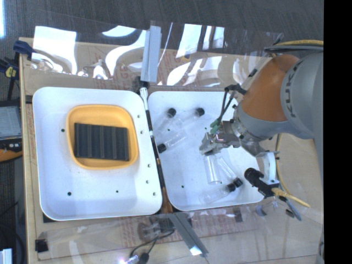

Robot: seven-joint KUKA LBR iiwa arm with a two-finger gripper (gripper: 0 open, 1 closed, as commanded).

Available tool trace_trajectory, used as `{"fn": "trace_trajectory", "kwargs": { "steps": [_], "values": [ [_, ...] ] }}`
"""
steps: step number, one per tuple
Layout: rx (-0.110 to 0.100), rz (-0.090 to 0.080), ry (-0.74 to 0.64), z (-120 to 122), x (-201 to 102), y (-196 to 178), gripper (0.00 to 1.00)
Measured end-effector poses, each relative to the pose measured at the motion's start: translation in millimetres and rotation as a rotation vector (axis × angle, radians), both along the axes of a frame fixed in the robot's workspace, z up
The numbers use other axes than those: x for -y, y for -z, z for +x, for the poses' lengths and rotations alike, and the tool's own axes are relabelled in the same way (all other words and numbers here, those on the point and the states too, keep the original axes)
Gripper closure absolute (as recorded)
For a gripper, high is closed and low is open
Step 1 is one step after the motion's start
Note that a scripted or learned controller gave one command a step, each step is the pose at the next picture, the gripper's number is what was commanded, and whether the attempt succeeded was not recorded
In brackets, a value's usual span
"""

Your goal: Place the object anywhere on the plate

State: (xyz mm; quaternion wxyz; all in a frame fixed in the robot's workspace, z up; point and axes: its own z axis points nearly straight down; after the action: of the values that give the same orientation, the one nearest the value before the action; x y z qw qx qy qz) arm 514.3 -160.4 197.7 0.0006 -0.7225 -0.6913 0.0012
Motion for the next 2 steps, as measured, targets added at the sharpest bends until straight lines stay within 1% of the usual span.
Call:
{"fn": "trace_trajectory", "kwargs": {
  "steps": [1, 2],
  "values": [
    [-0.004, 0.001, -0.068, -29.9, -44.9, 0.3, 1.00],
    [0.000, 0.002, -0.214, 13.8, -76.8, 6.7, 1.00]
  ]
}}
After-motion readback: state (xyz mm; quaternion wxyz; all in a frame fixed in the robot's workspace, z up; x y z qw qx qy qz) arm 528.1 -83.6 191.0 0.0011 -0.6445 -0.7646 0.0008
